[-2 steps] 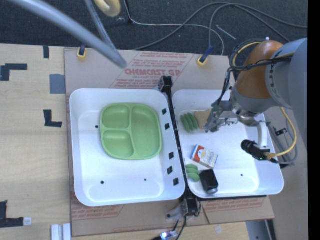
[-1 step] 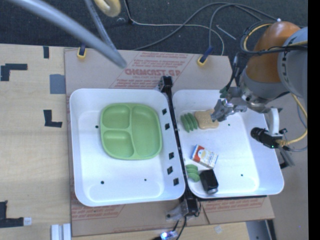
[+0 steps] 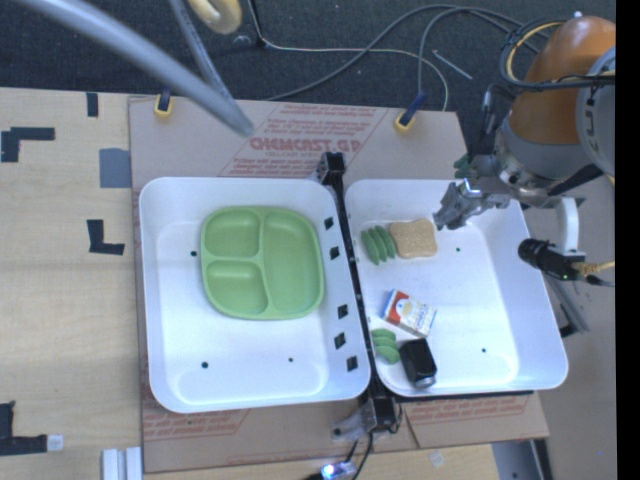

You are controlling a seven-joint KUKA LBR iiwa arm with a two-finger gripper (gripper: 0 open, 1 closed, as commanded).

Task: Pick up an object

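We see the gripper [image 3: 452, 211] low over the right bin [image 3: 500, 298], just right of a tan sponge [image 3: 413, 239] that lies near the bin's far edge. We cannot tell how wide it stands, and nothing shows in its hold.

The sponge looks to us like the nearest pick. We judge it light, soft and squashy, rough enough not to slip, and best pinched across its short sides from above. A green ridged piece [image 3: 378, 244] touches its left side, so we would close from front and back to keep clear of it.

Nearer us lie a small carton [image 3: 409, 312], a black block [image 3: 418, 361] and a green lump [image 3: 384, 344]. The left bin [image 3: 160, 288] holds a green tray [image 3: 263, 263].
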